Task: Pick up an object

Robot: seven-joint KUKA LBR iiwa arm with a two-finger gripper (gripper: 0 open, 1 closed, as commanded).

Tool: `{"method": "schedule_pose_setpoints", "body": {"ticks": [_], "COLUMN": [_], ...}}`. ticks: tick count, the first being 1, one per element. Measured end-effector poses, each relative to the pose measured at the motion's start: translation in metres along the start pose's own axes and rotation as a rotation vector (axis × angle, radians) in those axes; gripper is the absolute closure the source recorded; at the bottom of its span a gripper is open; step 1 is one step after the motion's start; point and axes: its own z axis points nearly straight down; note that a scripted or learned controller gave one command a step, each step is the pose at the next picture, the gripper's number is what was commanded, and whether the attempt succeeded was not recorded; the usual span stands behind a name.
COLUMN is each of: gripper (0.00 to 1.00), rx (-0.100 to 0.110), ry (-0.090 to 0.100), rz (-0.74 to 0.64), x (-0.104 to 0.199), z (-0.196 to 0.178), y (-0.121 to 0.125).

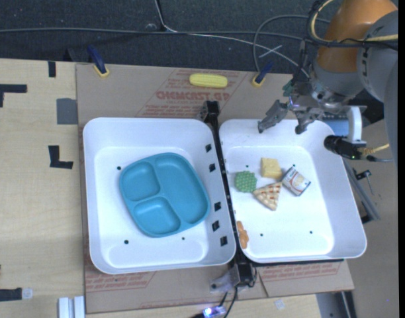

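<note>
Robotics lab, clamped cardboard [182, 98] on bench, taped markers, loose cables [189, 32]

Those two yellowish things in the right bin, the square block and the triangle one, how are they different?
The yellow block is squarish and plain, while the triangular piece is a wedge with a criss-cross pattern. The block is bright yellow; the wedge is paler and more tan. The block lies nearer the bin's far side, the wedge below it in the view. Both lie loose on the floor of the right bin, near the green piece.

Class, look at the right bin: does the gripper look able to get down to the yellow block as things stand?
Probably yes. The gripper hangs open above the right bin's far rim, and the yellow block lies uncovered just below it in the picture. The green piece, waffle wedge and small can lie close, so the fingers have little room.
</note>
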Motion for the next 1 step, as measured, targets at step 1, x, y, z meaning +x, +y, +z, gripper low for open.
{"method": "schedule_pose_setpoints", "body": {"ticks": [1], "gripper": [0.0], "rx": [-0.014], "ry": [-0.001], "rz": [-0.003], "x": [0.0004], "z": [-0.0093], "y": [0.0024]}}
